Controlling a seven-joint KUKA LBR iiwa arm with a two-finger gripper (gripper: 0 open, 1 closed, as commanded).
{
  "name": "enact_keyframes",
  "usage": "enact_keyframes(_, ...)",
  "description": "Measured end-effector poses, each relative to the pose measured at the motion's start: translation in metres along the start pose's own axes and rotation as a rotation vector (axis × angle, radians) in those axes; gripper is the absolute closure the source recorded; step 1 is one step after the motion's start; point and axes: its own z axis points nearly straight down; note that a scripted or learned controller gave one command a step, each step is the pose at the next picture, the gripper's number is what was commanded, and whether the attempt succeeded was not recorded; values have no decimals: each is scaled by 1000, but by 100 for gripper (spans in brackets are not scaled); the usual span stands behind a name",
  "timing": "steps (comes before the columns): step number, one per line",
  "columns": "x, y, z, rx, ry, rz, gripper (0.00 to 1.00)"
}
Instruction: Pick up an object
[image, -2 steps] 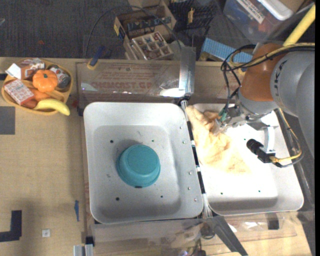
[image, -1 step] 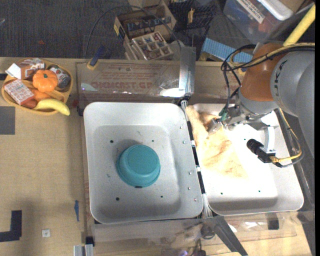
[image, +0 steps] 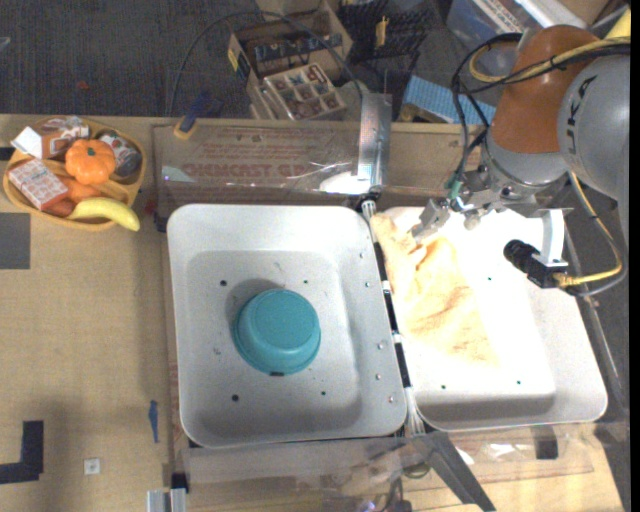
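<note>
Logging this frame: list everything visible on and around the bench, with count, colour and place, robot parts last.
Bowl: one, teal, upside down in the left bin.
Cloth: one, pale yellow with orange stains, spread in the right bin.
Bins: two, white, side by side.
Basket of toy food: one, with an orange pumpkin and a yellow banana, far left.
Arm: one, grey and orange, upper right.
Gripper: one, above the right bin's far edge.

Grey arm, orange band above the wrist, entering from the right; gripper angled down-left, fingers slightly parted.
</note>
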Motion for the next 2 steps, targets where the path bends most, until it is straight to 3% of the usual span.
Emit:
enact_keyframes(1, 0, 0, 0, 0, 0, 0, 0)
enact_keyframes(2, -24, -3, 97, -7, -3, -92, 0)
